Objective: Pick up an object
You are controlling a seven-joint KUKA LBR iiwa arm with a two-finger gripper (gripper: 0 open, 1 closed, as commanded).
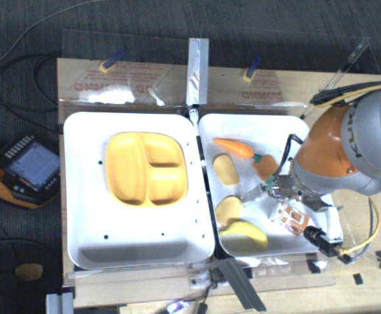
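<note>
The fingers (263, 190) are down inside the right bin (210, 131), near its middle, but they are small and partly hidden under the wrist, so I cannot tell whether they are open or closed, or whether anything sits between them. Just beside them, toward the bin's far edge, lies a small brownish-orange piece (265, 166), and next to it an orange carrot (233, 148) lies at a slant. A pale yellow potato-like piece (225, 169) sits near the bin's left wall. Another tan piece (229, 209) and a yellow banana-like piece (246, 234) rest at the near left corner. A small printed packet (291, 218) lies under the arm (337, 152). In the left bin (79, 241), a yellow compartment tray (146, 169) lies flat at the centre.
</note>
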